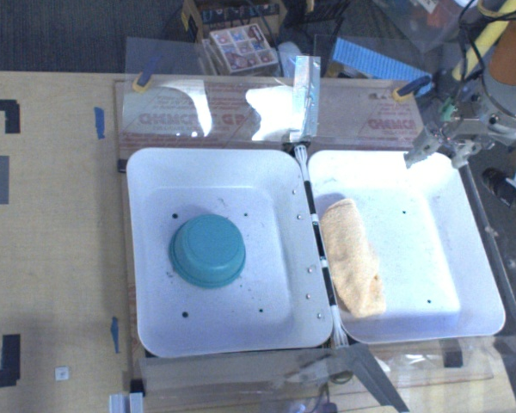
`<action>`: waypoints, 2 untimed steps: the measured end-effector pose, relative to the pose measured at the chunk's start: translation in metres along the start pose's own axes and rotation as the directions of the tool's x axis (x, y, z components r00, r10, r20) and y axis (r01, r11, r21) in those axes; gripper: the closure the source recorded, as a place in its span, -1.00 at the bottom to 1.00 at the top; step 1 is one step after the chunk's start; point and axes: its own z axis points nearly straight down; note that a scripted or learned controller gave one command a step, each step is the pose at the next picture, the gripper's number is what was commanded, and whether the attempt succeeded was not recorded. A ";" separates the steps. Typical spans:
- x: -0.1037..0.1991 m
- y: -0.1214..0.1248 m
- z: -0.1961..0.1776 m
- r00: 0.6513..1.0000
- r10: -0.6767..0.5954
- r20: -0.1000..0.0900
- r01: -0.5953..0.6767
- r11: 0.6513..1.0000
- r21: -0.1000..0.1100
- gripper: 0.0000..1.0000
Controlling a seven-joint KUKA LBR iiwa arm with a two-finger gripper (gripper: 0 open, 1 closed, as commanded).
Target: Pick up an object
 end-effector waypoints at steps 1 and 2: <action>0.019 -0.081 0.076 1.000 0.002 0.000 -0.002 1.000 0.000 -1.00; 0.081 -0.026 0.150 0.997 -0.075 0.002 0.075 0.997 -0.011 -1.00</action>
